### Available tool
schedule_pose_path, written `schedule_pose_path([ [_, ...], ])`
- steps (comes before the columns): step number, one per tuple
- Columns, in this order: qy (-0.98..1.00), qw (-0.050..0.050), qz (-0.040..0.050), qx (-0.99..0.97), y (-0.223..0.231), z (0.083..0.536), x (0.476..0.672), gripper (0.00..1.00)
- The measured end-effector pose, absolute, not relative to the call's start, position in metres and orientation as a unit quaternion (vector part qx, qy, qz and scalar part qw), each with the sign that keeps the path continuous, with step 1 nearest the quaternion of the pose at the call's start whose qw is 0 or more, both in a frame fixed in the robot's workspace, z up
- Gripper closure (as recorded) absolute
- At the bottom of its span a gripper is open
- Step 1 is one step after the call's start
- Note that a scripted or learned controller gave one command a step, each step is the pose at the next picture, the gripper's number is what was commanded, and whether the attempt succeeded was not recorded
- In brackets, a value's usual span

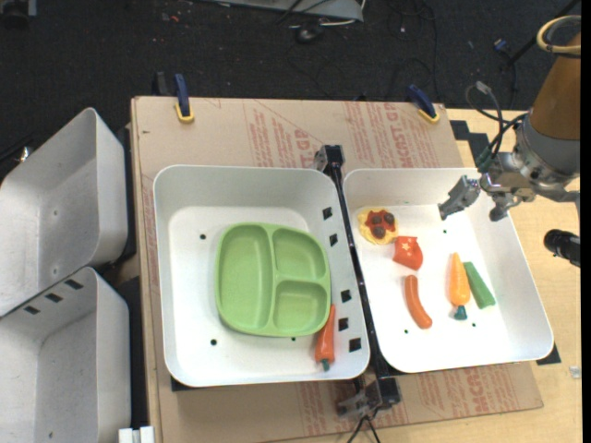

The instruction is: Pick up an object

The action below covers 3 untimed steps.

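Bench: I see a brown board (249, 137).
On it: left bin (185, 247) touching right bin (517, 284).

My arm (558, 109) shows an orange band above a grey wrist. Its gripper (478, 199) has two dark metal fingers.

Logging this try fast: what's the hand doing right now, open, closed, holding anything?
Hand: open, holding nothing, poised above the top right corner of the right bin.
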<state>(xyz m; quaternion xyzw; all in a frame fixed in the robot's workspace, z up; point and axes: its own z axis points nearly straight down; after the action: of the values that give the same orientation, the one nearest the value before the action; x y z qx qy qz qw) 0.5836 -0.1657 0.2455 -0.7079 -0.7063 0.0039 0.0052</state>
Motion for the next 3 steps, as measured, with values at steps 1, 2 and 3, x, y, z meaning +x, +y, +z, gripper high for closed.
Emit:
schedule_pose_path([
  [1, -0.707, 0.0, 0.0002, -0.707, -0.165, 0.253, 0.586, 0.0],
  [2, -0.707, 0.001, 0.001, -0.707, -0.164, 0.211, 0.586, 0.0],
  [3, -0.707, 0.001, 0.001, -0.707, -0.155, 0.162, 0.584, 0.0],
])
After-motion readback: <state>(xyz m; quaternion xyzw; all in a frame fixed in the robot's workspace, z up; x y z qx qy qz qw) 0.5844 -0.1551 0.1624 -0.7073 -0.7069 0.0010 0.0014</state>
